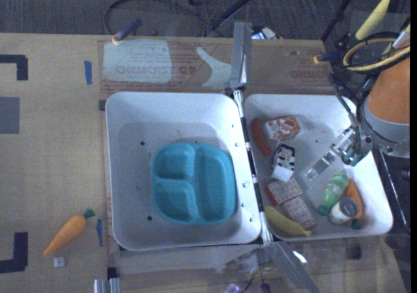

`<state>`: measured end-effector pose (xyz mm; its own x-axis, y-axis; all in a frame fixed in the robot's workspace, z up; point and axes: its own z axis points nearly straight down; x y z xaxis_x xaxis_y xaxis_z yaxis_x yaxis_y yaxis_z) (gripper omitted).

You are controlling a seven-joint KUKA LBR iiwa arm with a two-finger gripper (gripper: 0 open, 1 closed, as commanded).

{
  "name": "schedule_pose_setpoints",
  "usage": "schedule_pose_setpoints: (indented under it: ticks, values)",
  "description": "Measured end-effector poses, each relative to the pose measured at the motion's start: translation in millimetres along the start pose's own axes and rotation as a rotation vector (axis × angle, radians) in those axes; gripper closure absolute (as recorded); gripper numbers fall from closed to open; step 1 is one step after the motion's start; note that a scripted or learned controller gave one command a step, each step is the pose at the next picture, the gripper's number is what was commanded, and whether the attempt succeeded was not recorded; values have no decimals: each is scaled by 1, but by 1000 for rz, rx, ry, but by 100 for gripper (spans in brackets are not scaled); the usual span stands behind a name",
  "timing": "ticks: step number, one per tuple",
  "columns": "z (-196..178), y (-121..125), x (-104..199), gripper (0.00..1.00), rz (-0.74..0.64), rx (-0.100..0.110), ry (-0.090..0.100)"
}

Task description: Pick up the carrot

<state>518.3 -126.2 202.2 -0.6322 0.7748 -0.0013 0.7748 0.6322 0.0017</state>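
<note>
1. Over the right bin [381, 217]: gripper [319, 169], fingers slightly parted, nothing between them.
2. Just beside, lower right: carrot [354, 199], long axis near upright in the frame, green end down, against the green bottle [332, 192].

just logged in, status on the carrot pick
Gripper over right bin, nothing between fingers. Carrot by bin's right wall, untouched. Green bottle beside it.
</note>
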Motion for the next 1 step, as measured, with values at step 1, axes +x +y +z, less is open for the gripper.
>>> schedule_pose_setpoints:
  ticks: [1]
  values:
    - [94,-32,-5,0,-464,-1,0]
